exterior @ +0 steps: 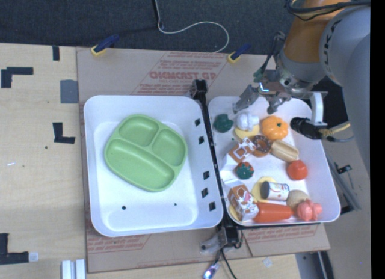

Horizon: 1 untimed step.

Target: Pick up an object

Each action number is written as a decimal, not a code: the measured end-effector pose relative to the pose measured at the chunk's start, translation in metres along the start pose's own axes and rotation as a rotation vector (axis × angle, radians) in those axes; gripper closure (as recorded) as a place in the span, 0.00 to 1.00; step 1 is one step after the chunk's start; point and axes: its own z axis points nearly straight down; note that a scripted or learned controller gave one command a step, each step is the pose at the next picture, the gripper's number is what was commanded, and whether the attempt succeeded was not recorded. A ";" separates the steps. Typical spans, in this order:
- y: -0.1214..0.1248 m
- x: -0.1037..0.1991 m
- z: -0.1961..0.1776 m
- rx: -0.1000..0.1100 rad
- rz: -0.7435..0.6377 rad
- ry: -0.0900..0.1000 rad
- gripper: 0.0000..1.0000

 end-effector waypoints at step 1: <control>-0.043 0.009 0.106 -0.008 -0.001 0.000 0.00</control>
